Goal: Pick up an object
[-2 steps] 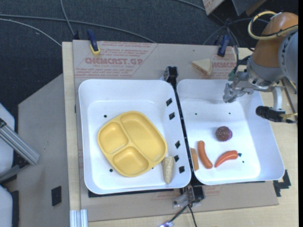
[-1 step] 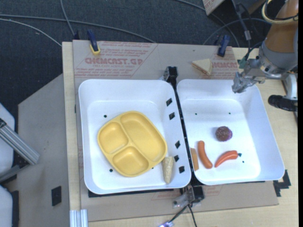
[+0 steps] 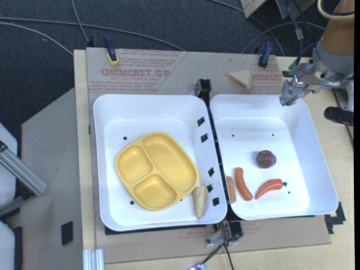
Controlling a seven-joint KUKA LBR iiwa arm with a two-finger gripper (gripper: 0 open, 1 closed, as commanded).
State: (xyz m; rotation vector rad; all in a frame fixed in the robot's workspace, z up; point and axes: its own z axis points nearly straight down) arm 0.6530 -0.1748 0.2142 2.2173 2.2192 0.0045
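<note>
Camera view, looking down at a slant, takes in two white bins side by side on a board. Over the far right corner of the right bin [image 3: 315,151] hangs the gripper [image 3: 289,94], small and partly lost against the grey wrist, so whether it is released or clenched cannot be told. Nothing shows between its tips. Most of the arm [image 3: 337,32] is cut off by the upper right edge.

Low in the right bin lie a dark round patty [image 3: 266,159], a sausage [image 3: 243,183], a red-orange chilli [image 3: 269,188], and a thin orange stick [image 3: 231,189] close against the left wall, all well apart from the gripper.

In the left bin [image 3: 107,151] sits a yellow divided tray [image 3: 157,170], with a pale cone-shaped piece [image 3: 199,201] touching its near right edge. A sandwich wedge [image 3: 241,79] rests on the board beyond the bins.
</note>
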